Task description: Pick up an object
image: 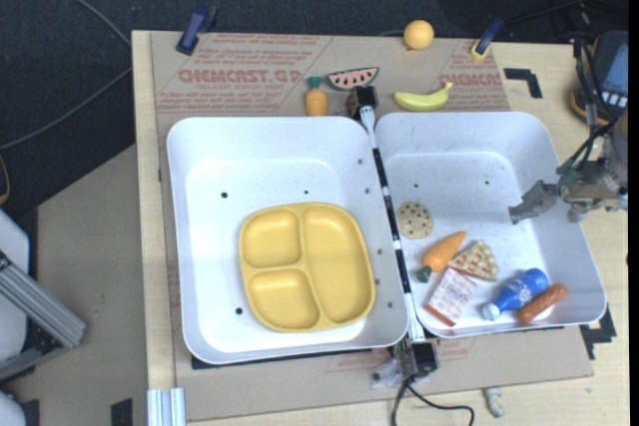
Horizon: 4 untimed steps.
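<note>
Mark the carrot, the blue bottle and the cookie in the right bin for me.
carrot (443,250), camera view, middle of its orange body.
blue bottle (521,290), camera view, centre of its blue body.
cookie (413,218), camera view, centre of its speckled face.

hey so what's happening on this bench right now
A robot arm reaches in from the right, its gripper over the right white bin, with nothing visibly held. Near the bin's front lie a round speckled cookie, an orange carrot, a waffle-patterned wedge, a red-and-white packet, a blue bottle and a reddish sausage. The left white bin holds a yellow three-compartment plate.
</note>
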Tool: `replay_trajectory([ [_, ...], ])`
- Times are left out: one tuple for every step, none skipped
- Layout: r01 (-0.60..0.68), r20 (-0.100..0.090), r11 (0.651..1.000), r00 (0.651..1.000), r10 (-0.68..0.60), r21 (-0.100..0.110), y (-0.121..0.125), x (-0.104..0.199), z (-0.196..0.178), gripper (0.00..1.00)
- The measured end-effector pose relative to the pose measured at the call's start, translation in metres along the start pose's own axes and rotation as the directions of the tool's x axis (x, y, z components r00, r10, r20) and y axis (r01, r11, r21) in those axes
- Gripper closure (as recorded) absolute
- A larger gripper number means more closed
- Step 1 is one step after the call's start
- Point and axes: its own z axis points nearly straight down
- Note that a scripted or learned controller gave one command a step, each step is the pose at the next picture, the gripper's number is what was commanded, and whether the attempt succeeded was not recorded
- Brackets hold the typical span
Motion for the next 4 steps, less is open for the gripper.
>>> replay_trajectory([
  [0.001,0.000,1.000,1.000,-0.001,-0.001,-0.024,0.074,0.127,0.00],
  [-0.001,0.001,1.000,1.000,0.001,-0.002,-0.024,0.074,0.117,1.00],
  [0.000,0.001,1.000,1.000,0.000,-0.003,-0.027,0.079,-0.018,1.00],
  [0.000,0.001,1.000,1.000,0.000,-0.001,-0.027,0.079,-0.017,0.00],
])
